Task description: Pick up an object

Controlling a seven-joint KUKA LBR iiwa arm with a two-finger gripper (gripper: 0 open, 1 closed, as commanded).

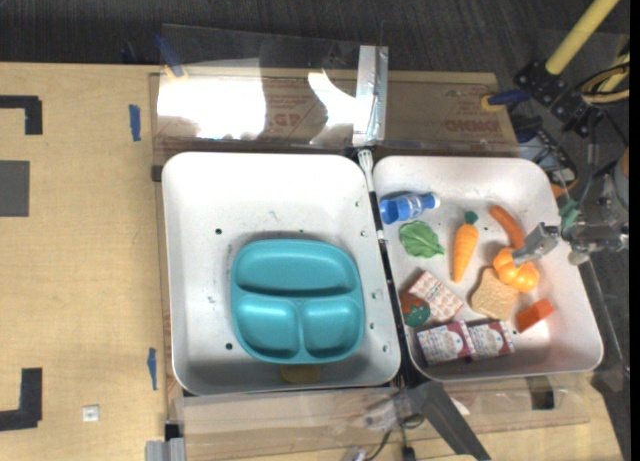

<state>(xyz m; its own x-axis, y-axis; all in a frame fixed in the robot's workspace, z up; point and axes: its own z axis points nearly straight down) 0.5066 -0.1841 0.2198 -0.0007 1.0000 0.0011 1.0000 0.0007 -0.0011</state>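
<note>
The right bin (pixel 575 344) holds several toy foods: a blue bottle (pixel 405 207), a green leaf (pixel 421 240), a carrot (pixel 463 248), an orange sausage (pixel 506 224), an orange pepper (pixel 516 271), a bread slice (pixel 493 297), a red block (pixel 534 314), a strawberry-print carton (pixel 432 299) and two small printed packs (pixel 463 341). My gripper (pixel 560 236) hangs at the bin's right rim, just up and right of the orange pepper, with a grey tip close to it. Nothing visibly hangs from the gripper.
The left bin (pixel 200 199) carries a teal divided plate (pixel 296 298). A clear plastic sheet (pixel 300 99) stands behind the bins. Cables and a yellow pole (pixel 590 19) crowd the far right. Cardboard covers the bench to the left.
</note>
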